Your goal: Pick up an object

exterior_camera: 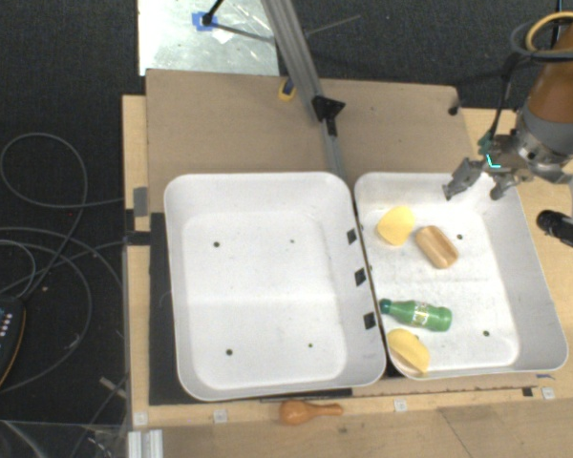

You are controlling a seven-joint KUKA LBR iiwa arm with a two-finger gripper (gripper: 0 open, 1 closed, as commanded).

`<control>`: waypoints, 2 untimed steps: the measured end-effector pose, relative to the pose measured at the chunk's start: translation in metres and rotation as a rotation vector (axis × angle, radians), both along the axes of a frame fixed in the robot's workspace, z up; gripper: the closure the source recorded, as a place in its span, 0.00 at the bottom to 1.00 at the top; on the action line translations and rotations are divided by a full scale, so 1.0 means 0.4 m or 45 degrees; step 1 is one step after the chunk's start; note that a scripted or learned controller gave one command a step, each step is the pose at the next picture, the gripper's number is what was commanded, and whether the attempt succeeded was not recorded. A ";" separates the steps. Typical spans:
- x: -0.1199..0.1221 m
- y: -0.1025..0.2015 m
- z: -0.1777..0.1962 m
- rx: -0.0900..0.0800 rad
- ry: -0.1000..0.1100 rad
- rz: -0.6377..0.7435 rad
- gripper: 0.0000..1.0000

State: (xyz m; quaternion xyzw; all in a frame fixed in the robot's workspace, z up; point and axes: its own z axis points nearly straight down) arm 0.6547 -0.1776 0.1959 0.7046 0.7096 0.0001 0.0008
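The right bin (516, 256) holds a pale yellow block (395, 225), a tan bread-like roll (437, 247), a green bottle (416, 314) lying on its side, and a yellow piece (408, 349) at the front edge. My gripper (476, 186) hangs over the bin's far right corner, above and to the right of the roll. Its two fingers are spread apart with nothing between them.
The left bin (258, 284) lies beside the right one. A grey pole (301, 55) slants across the back of the bench. A small orange-brown object (310, 410) lies on the bench in front of the bins. Cables lie on the floor at left.
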 end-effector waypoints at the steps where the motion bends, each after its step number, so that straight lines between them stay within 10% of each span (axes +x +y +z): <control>1: 0.002 -0.006 -0.155 0.001 0.004 -0.005 0.00; 2: 0.002 -0.005 -0.268 0.001 0.004 -0.001 0.00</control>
